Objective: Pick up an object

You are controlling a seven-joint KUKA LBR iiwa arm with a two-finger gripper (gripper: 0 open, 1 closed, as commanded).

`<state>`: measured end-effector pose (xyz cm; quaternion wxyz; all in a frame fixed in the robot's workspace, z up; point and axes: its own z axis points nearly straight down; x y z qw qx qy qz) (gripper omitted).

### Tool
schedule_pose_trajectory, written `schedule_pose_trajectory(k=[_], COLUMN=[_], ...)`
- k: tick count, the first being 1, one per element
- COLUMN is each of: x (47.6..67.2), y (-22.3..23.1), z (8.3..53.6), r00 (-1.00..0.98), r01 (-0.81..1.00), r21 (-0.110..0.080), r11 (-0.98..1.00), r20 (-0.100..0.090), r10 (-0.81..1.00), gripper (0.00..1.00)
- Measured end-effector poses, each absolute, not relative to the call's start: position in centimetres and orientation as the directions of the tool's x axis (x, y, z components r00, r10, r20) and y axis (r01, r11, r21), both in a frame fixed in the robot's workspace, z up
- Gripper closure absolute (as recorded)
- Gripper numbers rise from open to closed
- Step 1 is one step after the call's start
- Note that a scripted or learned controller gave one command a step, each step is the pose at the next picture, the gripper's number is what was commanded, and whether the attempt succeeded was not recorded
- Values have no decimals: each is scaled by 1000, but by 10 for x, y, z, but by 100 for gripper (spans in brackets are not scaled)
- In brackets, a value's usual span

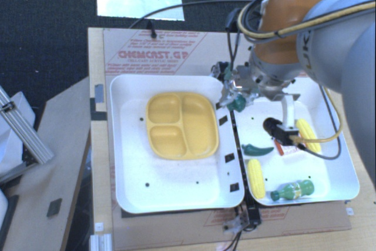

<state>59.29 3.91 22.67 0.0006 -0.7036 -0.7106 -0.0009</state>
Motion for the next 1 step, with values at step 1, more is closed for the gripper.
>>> schedule_pose_trajectory(k=[1], x=[579], y=[82], z=[231], r00=[-10], r01=[1000], r21=[-1], r11=[10], r20=[2], r10=[1000], gripper=[100])
